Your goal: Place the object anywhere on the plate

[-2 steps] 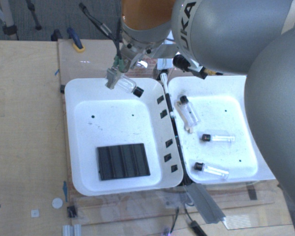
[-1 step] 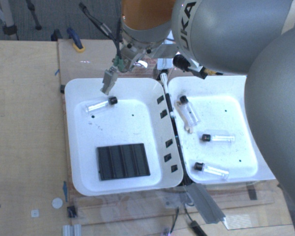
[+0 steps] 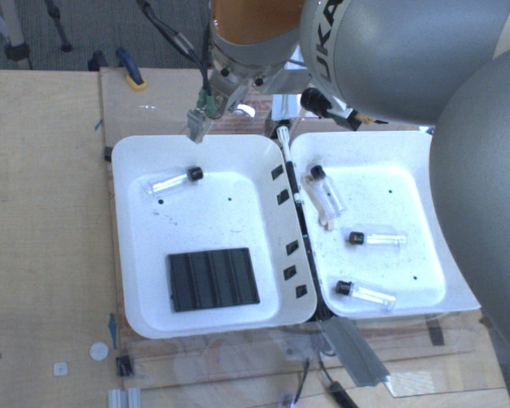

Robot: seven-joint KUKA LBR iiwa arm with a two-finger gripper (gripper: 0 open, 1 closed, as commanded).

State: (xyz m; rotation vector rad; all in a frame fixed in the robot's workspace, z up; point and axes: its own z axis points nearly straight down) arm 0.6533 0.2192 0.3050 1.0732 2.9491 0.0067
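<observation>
The grey arm (image 3: 408, 49) is looming over the bench's far edge. The black ridged plate (image 3: 213, 279) is lying near the left bin's (image 3: 132, 228) near edge, a clear capped vial (image 3: 175, 181) sitting toward its far-left corner. Three vials are lying in the right bin (image 3: 425, 185).

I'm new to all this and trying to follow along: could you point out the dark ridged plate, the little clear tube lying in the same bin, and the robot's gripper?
Dark ridged plate (image 3: 213, 279): camera view, middle of its top.
Clear tube (image 3: 175, 181): camera view, mid-body, left bin.
Gripper (image 3: 196, 129): camera view, its tip, over the left bin's far rim.
</observation>
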